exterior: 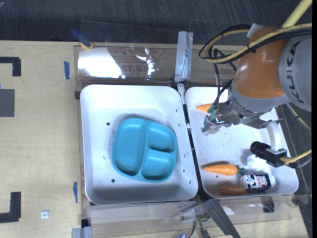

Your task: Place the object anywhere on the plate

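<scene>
The blue three-part plate [144,149] lies in the left white bin [94,103], while the pincer [210,126] hangs low over the upper left of the right bin [290,182], its fingers too blurred to tell whether wide or narrow. A carrot [220,169] lies near the right bin's front, beside a small black-and-white bottle [257,181] and a brown piece [232,190]; another orange carrot [203,107] pokes out by the pincer, just above it.

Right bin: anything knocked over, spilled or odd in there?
Nothing spilled. The small bottle lies on its side by the carrot near the right bin's front edge. The blue plate sits flat in the left bin.
</scene>
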Available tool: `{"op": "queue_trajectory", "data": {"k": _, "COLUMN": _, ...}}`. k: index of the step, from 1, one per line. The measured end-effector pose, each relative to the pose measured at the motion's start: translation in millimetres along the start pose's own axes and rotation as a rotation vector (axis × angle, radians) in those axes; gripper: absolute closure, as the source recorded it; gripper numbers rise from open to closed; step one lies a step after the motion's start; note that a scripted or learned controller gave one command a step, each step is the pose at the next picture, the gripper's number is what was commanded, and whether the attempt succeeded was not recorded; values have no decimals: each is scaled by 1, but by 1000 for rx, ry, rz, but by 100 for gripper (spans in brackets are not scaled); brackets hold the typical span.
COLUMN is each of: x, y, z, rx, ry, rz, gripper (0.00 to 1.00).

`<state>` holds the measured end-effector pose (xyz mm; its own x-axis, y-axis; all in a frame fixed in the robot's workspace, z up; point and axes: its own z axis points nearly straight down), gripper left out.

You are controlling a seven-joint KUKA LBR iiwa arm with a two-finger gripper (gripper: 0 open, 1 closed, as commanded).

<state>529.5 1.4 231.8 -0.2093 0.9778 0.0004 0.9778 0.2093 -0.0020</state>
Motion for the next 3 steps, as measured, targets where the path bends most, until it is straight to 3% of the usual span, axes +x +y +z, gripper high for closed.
{"op": "queue_trajectory", "data": {"k": 1, "x": -27, "y": -57, "z": 48, "rx": 1, "ry": 1, "rz": -273, "gripper": 100}}
{"op": "queue_trajectory", "data": {"k": 2, "x": -41, "y": -60, "z": 45, "rx": -2, "ry": 0, "rz": -717, "gripper": 100}}
{"op": "queue_trajectory", "data": {"k": 3, "x": -16, "y": -53, "z": 45, "rx": -4, "ry": -3, "rz": -1378, "gripper": 100}}
